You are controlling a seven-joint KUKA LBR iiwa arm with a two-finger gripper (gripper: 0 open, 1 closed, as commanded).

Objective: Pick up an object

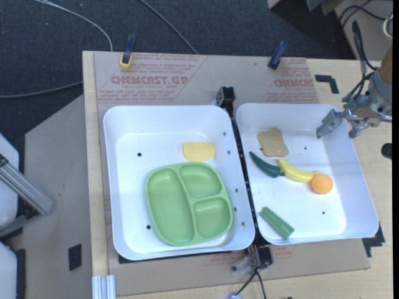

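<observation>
Gripper hovers with fingers spread and empty over the right bin's far right corner. The slice of bread lies flat toward the bin's far left side.

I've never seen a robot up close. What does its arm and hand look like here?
At the picture's right edge, the arm's end shows: a grey, rounded wrist with an orange patch above it. The gripper is grey metal, with a pale angular finger jutting over the right bin's rim. Thin dark and greenish cables run along the wrist.
</observation>
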